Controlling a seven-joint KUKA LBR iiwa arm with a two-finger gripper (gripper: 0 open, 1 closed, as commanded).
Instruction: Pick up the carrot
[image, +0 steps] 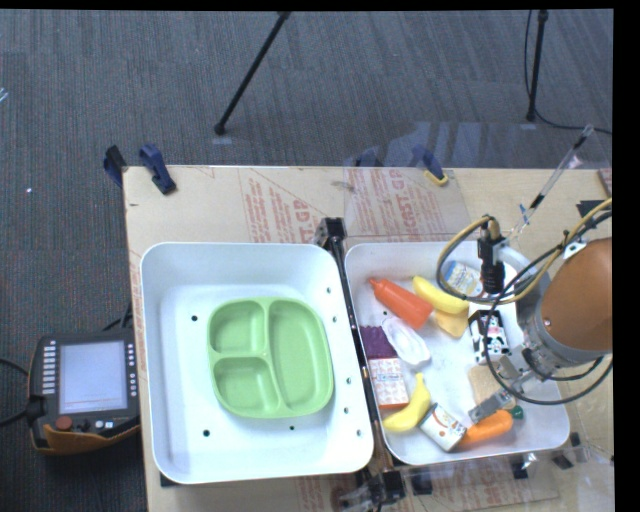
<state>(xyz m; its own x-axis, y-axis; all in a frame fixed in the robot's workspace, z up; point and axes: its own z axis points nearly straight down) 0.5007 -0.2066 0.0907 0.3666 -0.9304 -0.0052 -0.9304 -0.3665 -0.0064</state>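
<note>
Carrot (486, 429) lying near front edge of right bin (545, 424), just beside small white carton (443, 427), near banana (410, 411). Gripper (494, 404) low, right over carrot; claw spread or pinched: cannot tell.

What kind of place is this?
Probably a robotics lab: a teach pendant beside the bench, tripod legs on carpet, and a cabled robot arm over a white bin.

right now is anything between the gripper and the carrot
Nothing visible stands between them. The gripper hangs just above the carrot, which lies near the front right corner of the right bin. A small white box lies close by the carrot's left end, beside it rather than in the way.
</note>
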